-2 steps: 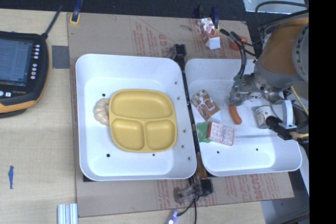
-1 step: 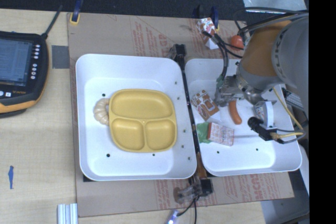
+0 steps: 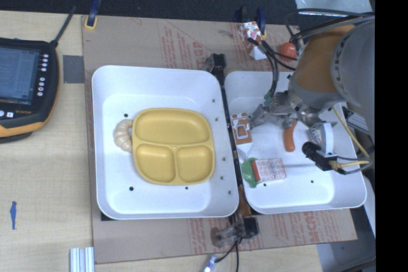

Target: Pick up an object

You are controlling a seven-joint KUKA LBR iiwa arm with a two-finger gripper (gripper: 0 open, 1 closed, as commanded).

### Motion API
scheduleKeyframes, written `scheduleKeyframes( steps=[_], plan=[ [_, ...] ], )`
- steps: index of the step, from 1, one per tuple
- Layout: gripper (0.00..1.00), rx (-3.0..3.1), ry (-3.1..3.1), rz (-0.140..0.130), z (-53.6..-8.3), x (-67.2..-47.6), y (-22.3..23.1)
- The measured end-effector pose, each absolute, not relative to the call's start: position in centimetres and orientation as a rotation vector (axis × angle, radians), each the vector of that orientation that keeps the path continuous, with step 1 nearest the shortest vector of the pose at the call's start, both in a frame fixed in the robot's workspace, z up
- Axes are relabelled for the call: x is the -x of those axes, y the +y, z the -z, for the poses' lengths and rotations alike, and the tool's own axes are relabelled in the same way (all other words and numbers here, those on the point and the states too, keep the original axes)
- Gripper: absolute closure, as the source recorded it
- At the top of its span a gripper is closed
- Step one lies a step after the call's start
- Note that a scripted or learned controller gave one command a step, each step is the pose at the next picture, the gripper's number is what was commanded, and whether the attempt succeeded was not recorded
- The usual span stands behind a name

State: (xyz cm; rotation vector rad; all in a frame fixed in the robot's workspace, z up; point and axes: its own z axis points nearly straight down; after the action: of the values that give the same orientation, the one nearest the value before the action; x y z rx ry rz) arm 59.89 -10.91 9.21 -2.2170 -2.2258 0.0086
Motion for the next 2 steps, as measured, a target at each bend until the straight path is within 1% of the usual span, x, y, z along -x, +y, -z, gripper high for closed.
scheduleKeyframes(
  steps=[1, 2],
  plan=[
    [0.0, 2.219, -2.224, -0.003, -14.9, -62.5, -20.7],
    [0.0, 2.212, -2.225, -0.006, -9.1, -59.8, -17.6]
  ],
)
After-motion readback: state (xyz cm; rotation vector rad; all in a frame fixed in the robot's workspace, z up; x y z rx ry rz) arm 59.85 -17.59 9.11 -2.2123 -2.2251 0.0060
